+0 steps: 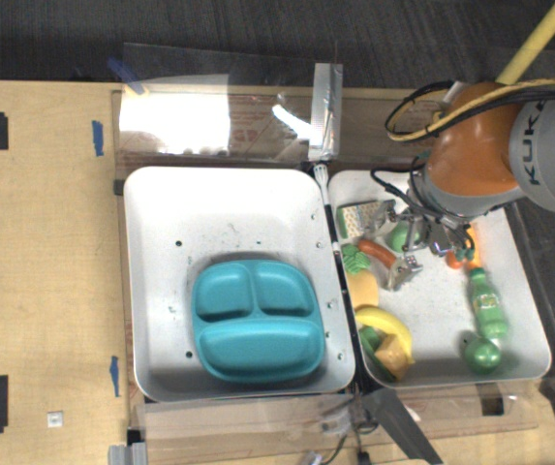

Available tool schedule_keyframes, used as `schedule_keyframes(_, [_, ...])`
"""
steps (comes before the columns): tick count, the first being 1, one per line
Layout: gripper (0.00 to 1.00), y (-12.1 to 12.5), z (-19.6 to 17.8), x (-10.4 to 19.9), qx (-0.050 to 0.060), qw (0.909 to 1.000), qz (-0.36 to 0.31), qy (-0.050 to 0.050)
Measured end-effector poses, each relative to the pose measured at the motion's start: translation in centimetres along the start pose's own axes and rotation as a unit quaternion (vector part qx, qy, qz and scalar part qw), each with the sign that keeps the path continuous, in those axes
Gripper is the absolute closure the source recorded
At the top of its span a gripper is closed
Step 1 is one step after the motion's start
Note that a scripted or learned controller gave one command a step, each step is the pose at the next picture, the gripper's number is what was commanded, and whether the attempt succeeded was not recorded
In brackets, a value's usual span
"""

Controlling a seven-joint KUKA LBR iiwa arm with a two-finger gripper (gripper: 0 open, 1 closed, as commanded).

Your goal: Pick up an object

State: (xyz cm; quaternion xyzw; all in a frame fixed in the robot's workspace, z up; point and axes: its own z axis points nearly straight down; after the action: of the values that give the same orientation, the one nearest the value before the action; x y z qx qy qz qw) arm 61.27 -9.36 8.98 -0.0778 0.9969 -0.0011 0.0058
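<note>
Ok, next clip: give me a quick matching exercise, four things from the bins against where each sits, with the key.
Things:
1. teal divided tray
2. green bottle
3. banana
4. hand

Places:
A. right bin, along its right side
B. over the upper middle of the right bin
C. left bin, lower middle
D. right bin, lower left corner by the divider

Pairs: 1-C, 2-A, 3-D, 4-B

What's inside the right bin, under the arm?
The right bin holds a green bottle, a banana, an orange-and-green piece and a yellow block. The tool hangs above them; the arm covers the bin's far corner.
</note>
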Motion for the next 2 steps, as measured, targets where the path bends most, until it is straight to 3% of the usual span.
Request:
schedule_keyframes(1, [0.00, -6.7, 0.2, -3.6, 0.000, 0.9932, -0.117, 0.001])
schedule_keyframes(2, [0.00, -10.4, 0.2, -2.0, 0.000, 0.9858, -0.168, 0.001])
